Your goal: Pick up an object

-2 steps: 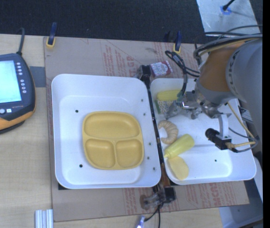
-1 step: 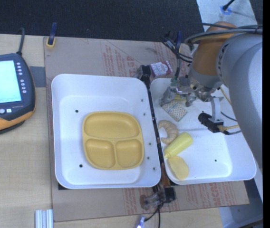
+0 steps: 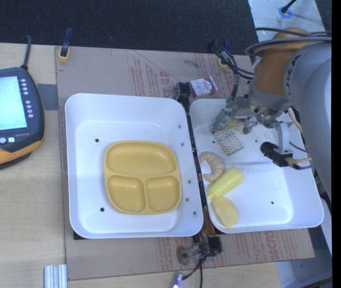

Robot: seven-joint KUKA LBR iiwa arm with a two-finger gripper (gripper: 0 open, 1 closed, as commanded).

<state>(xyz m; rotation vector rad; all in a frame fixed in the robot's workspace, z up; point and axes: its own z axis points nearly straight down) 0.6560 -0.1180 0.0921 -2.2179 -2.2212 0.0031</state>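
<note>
Fingers [image 3: 227, 122] hang just above a small, pale, speckled block [image 3: 228, 141].

Two shallow white plastic bins: the left bin [image 3: 80, 161] holds a mustard-yellow divided tray [image 3: 141, 177]. In the right bin [image 3: 290, 209], a tan curved pastry-like toy [image 3: 211, 164], a bright yellow cylinder [image 3: 225, 183] at its five o'clock, a pale yellow disc [image 3: 225, 212], and a white packet speckled with dots [image 3: 228, 141].

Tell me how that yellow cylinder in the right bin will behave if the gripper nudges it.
The yellow cylinder looks round and smooth, so it would probably roll or slip sideways. It lies against the ring-shaped toy and the yellow disc, which may move with it.
</note>
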